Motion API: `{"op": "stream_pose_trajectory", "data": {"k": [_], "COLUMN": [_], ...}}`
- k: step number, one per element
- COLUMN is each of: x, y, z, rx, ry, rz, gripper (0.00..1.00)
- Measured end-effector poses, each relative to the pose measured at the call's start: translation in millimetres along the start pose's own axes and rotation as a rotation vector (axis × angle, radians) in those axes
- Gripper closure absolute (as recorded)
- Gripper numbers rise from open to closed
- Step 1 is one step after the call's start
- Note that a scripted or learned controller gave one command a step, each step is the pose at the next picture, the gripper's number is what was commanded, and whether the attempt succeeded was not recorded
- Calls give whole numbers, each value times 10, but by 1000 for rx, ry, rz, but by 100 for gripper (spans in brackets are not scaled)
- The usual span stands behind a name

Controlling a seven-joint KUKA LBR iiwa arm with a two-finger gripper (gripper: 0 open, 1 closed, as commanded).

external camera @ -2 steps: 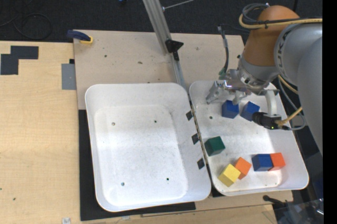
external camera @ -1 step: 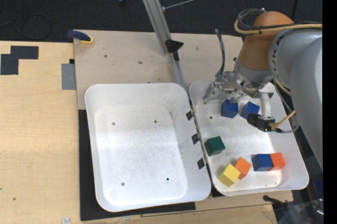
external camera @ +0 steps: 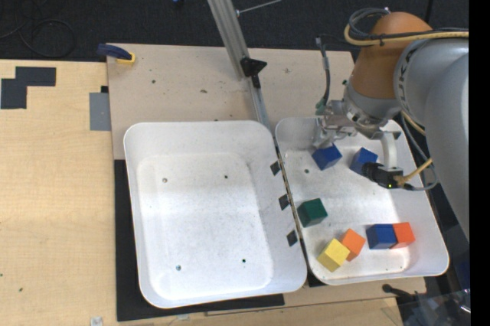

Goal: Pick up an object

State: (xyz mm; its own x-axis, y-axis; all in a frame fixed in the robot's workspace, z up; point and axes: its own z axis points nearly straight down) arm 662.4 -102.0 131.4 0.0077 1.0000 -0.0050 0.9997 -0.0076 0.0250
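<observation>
My gripper [external camera: 328, 136] hangs over the far end of the right bin [external camera: 429, 259], under the orange wrist band. A blue cube [external camera: 327, 157] lies directly below it, at or just under its tip; whether they touch is unclear. A second blue cube [external camera: 364, 160] sits a little to the right. Toward the front of the bin are a green cube [external camera: 311, 211], a yellow cube [external camera: 334, 254], an orange cube [external camera: 353, 241], a third blue cube [external camera: 380, 236] and a red-orange cube [external camera: 403, 233] touching it.
The left bin [external camera: 145, 164] adjoins the right one along a divider with black clips [external camera: 284, 202]. A slanted aluminium post [external camera: 228, 18] rises behind the bins. Cables [external camera: 398, 177] trail from the wrist over the right bin's far right side.
</observation>
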Motion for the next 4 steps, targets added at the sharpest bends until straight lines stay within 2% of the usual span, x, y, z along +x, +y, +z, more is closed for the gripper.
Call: {"op": "stream_pose_trajectory", "data": {"k": [1, 2, 4], "x": [32, 9, 1149], "y": [-13, 4, -56], "z": [-447, -921, -1015], "rx": [23, 22, 29], "ry": [5, 5, 8], "rz": [-8, -7, -13], "gripper": [100, 100, 100]}}
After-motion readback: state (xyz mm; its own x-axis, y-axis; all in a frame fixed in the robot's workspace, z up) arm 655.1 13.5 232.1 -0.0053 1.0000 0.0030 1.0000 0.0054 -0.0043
